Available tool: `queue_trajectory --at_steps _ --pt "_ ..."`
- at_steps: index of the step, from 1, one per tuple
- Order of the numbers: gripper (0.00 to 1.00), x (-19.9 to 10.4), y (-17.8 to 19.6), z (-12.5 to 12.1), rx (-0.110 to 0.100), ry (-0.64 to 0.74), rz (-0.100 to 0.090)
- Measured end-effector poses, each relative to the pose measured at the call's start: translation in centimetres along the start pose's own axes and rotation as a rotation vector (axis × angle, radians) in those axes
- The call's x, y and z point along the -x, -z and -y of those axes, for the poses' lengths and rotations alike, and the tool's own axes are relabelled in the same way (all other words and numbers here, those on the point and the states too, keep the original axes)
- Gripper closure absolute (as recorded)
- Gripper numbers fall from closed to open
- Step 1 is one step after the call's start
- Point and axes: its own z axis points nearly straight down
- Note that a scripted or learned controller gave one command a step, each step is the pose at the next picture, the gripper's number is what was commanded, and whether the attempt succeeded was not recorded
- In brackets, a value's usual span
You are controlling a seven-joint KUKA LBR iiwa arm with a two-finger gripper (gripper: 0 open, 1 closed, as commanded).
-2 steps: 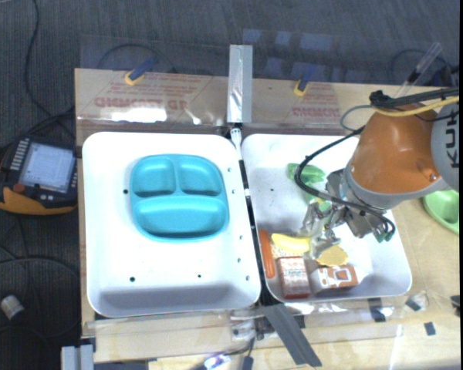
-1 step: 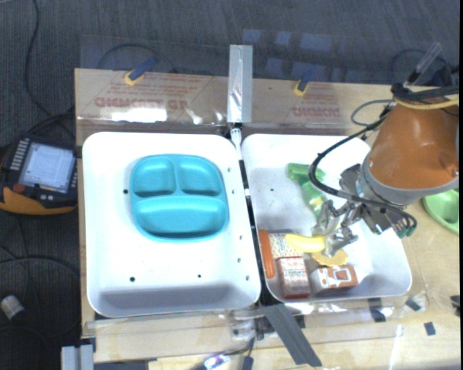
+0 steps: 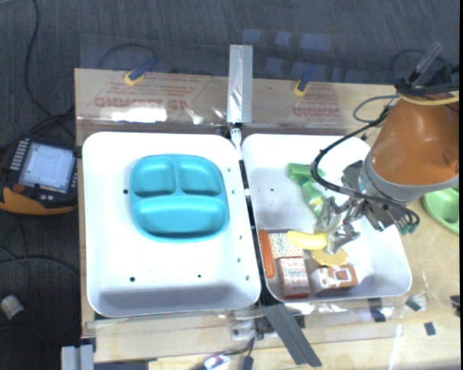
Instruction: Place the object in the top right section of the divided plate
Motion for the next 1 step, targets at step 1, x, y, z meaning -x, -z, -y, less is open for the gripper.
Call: queue_trajectory --at_steps 1 --pt "1.0 0.43 5.18 10.75 0.004 0.038 -0.002"
